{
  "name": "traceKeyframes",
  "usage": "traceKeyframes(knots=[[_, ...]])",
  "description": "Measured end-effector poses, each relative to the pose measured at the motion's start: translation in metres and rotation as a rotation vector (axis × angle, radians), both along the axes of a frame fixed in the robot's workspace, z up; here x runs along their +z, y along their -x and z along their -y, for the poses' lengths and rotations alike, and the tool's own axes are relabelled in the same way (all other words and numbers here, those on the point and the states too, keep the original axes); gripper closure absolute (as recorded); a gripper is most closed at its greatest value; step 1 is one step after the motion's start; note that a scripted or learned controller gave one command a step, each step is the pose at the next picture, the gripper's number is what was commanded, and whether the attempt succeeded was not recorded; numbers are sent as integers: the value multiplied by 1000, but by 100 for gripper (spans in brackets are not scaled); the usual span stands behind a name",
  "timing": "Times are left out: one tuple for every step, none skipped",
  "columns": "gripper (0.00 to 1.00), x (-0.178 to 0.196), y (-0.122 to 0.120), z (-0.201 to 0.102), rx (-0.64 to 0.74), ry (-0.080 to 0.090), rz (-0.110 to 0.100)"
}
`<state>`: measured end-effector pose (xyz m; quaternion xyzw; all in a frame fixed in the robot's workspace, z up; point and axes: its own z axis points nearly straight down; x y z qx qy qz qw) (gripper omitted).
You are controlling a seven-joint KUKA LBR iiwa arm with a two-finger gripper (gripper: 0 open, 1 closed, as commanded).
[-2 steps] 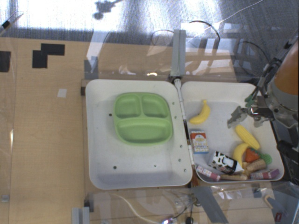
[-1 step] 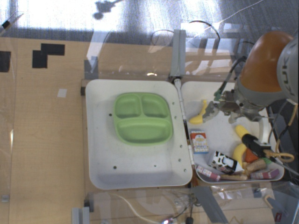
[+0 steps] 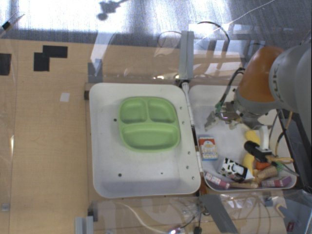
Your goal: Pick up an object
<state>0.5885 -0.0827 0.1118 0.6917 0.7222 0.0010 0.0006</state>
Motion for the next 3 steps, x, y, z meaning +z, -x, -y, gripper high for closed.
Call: traceKeyframes(knots=[[0,-19,71,20,45,5,23],[0,80,42,101,343,4,5],[0,-21,14,124,367,9,14]])
